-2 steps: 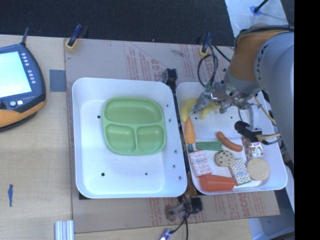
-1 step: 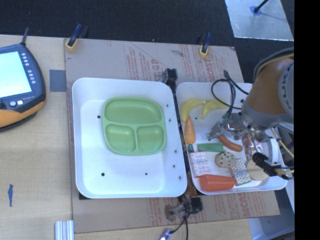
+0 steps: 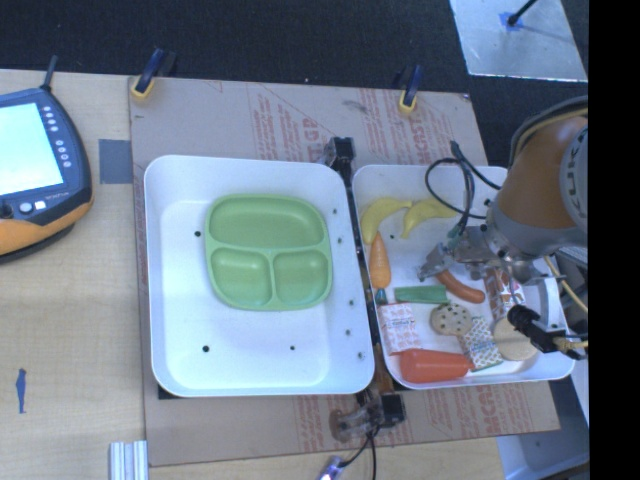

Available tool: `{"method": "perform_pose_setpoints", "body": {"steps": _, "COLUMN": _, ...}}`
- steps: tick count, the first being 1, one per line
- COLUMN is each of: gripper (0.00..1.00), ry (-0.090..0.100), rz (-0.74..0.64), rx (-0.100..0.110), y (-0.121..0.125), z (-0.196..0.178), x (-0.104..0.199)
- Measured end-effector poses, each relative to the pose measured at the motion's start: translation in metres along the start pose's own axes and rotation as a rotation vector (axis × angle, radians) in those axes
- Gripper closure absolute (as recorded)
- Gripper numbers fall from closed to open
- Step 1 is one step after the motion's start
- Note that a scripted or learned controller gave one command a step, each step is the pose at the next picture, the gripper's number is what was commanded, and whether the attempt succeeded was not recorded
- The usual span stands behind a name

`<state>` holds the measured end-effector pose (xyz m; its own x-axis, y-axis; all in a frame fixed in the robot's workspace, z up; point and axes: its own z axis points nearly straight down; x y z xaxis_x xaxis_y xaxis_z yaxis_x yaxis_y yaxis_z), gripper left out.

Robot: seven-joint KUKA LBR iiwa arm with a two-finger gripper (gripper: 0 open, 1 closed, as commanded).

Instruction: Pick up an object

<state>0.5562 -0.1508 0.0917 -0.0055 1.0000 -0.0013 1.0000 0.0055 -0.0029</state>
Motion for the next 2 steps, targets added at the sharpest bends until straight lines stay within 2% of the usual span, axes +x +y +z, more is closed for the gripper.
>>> {"method": "perform_pose_setpoints", "body": {"steps": 1, "gripper": 1.0, "ry": -0.001, "rz": -0.002, "rx": 0.001, "y": 0.0, "z": -0.01, "x": -0.001}}
{"method": "perform_pose_setpoints", "body": {"steps": 2, "gripper": 1.0, "ry": 0.003, "rz": 0.0, "rx": -0.003, "y": 0.041, "z": -0.101, "x": 0.091}}
